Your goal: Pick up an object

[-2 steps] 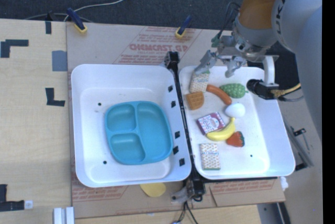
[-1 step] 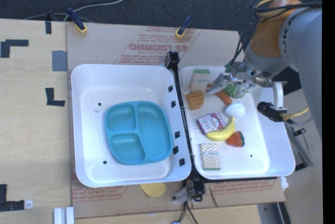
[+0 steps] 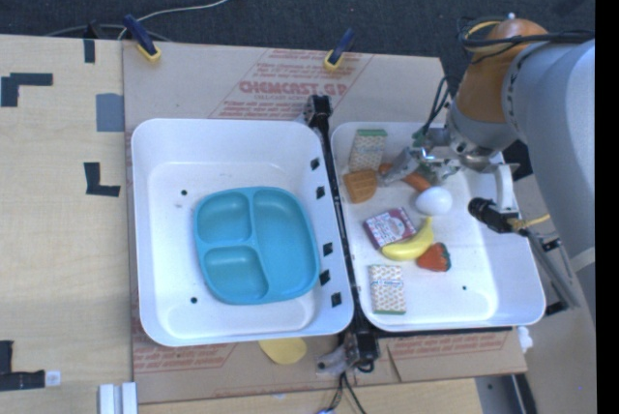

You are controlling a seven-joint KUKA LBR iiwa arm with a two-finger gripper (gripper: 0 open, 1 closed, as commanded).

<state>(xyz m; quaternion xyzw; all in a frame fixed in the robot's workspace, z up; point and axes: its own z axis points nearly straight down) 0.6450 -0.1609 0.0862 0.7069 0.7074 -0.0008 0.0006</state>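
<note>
The right bin [image 3: 484, 296] holds several small toys. My gripper [image 3: 423, 161] is low over its far part, right above a small orange piece [image 3: 414, 178]. A white egg [image 3: 434, 201] lies just in front of the gripper. Nearer the middle are a yellow banana [image 3: 408, 246], a red strawberry [image 3: 436, 258] and a pink packet [image 3: 389, 227]. A brown toast piece [image 3: 360, 185] and a green-white box [image 3: 368, 149] sit to the gripper's left. A second patterned box [image 3: 388, 287] lies at the bin's near side.
The left bin [image 3: 164, 151] holds a blue divided plate [image 3: 256, 243]. A black divider with clips [image 3: 327, 199] runs between the two bins. A yellow disc [image 3: 282, 350] lies on the cardboard in front of the left bin. The arm's grey body [image 3: 551, 112] stands over the right bin's far right corner.
</note>
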